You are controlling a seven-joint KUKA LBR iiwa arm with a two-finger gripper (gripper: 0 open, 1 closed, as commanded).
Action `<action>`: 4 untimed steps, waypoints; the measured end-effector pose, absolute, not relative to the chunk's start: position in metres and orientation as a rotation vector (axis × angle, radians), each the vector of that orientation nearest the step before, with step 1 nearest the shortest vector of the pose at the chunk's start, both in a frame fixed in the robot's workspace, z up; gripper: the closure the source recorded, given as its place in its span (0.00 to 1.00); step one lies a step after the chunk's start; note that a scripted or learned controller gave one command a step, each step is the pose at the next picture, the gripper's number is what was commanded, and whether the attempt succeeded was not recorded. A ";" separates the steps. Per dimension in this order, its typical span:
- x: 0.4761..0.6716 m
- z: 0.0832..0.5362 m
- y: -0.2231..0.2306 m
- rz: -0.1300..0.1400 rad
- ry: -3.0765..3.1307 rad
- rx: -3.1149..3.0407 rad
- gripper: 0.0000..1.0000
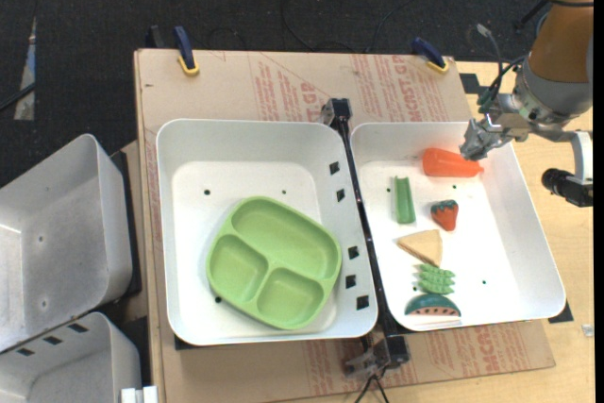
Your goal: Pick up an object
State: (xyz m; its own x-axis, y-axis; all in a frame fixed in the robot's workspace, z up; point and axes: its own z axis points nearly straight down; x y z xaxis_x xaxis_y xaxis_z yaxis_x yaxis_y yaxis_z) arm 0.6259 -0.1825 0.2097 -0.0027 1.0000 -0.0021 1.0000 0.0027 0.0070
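The right bin (528,250) holds several toy foods: an orange carrot (447,164) at the back, a green stick (404,200), a strawberry (445,214), a tan wedge (422,247), a leafy green piece (435,278) and a watermelon slice (432,305). My gripper (477,144) hangs at the back right of this bin, right at the carrot's right end. Nothing shows between its fingers.
The left bin (179,156) holds a light green divided plate (272,261). A black divider (357,212) runs between the bins. Blue and yellow clamps (186,51) (430,55) sit on the board's back edge. Spare white bins (57,241) lie to the left.
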 end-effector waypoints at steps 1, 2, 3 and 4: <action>0.614 0.208 -0.133 0.001 2.230 2.215 1.00; 0.612 0.223 -0.078 0.003 2.231 2.213 1.00; 0.608 0.215 -0.019 0.000 2.233 2.214 1.00; 0.594 0.220 0.036 0.000 2.233 2.214 1.00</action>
State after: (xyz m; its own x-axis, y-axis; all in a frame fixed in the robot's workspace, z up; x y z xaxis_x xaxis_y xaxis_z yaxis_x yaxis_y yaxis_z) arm 0.5942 0.0358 0.2204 -0.0084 1.0000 0.0024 1.0000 0.0084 -0.0020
